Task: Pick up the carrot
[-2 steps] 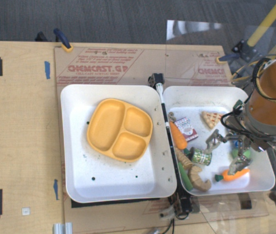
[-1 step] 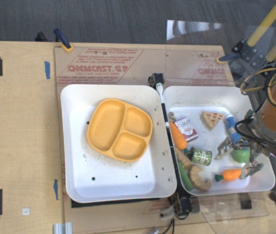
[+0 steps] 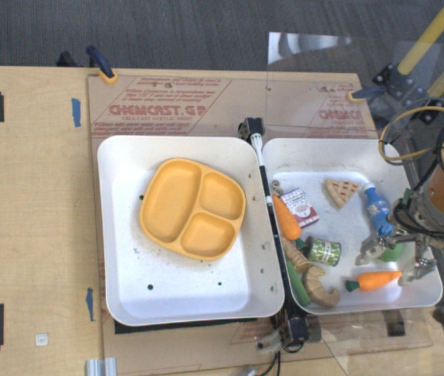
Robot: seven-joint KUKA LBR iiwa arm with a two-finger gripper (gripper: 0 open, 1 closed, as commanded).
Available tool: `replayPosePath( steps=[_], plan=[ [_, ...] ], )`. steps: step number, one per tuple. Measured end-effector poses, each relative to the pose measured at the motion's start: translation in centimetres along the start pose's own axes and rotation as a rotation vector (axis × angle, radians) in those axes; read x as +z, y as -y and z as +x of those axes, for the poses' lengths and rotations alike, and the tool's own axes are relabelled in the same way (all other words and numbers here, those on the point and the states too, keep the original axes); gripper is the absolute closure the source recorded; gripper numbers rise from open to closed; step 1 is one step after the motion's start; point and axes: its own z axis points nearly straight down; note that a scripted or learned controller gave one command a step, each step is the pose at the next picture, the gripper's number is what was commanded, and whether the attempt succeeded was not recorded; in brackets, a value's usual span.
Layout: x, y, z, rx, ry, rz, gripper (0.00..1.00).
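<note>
The carrot (image 3: 380, 280), orange with a green stub at its left end, lies on its side near the front right corner of the right bin (image 3: 433, 292). My gripper (image 3: 395, 258) hangs over that corner, reaching in from the right. Its two metal fingertips (image 3: 367, 248) are spread apart, just behind and above the carrot. The gripper is open and the carrot is not between the fingers. A small green object (image 3: 394, 249) shows between them.
The right bin also holds a second orange carrot-like piece (image 3: 288, 219) by its left wall, a small red-and-white box (image 3: 301, 206), a waffle wedge (image 3: 341, 191), a blue bottle (image 3: 377, 208), a green can (image 3: 323, 251) and brown pieces (image 3: 315, 279). The left bin (image 3: 120, 288) holds a yellow divided plate (image 3: 193, 207).
</note>
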Motion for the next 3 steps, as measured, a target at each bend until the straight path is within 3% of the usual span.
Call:
replayPosePath(
  steps=[1,2,3],
  plan=[
    [-2.1,-0.9,0.2,-0.546,0.002,0.0,0.0],
    [-1.3,-1.2,-0.1,-0.642,0.001,-0.005,0.0],
    [1.1,-0.1,1.6,-0.456,0.0,-0.004,0.0]
  ],
)
